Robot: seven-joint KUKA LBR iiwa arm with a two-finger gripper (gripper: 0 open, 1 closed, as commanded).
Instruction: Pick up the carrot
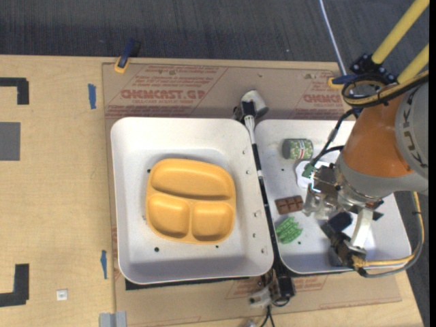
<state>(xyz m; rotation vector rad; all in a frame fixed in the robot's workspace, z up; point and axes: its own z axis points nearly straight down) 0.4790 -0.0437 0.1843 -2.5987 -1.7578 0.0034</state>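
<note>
My gripper (319, 195) hangs low over the middle of the right bin (388, 251), under the grey and orange wrist. It stands just right of a brown chocolate bar (289, 204) and above right of a green leafy piece (289, 230). The wrist and gripper hide the bin floor beneath them, and I make out nothing orange there.
A green can (298, 148) lies at the back of the right bin. A small white and green thing (306, 171) peeks out by the gripper's upper left. The left bin (129, 182) holds a yellow divided plate (191, 198). The rim between the bins runs close to the gripper's left.
</note>
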